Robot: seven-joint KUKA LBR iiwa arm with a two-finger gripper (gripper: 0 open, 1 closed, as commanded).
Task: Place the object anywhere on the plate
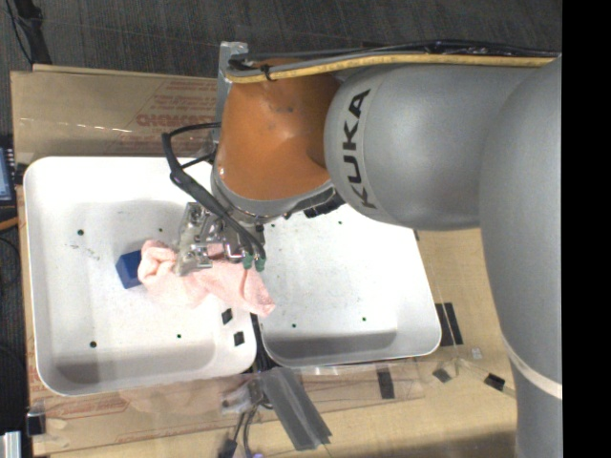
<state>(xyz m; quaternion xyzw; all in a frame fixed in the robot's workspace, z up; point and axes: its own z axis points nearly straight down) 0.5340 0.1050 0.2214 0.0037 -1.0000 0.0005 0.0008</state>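
While the grey arm (pixel 420 151) reaches in from the right with its orange band (pixel 272 141) over the seam between the two white bins, the gripper (pixel 199 248) sits low in the left bin (pixel 57 218), right on the crumpled pink cloth (pixel 215 280). How its fingers stand I cannot tell. A small blue object (pixel 129 269) lies touching the cloth's left edge, and the right bin (pixel 382 294) lies alongside

A light wooden bench (pixel 468 284) carries two shallow white bins side by side, the left bin (pixel 57 256) touching the right bin (pixel 382 294).
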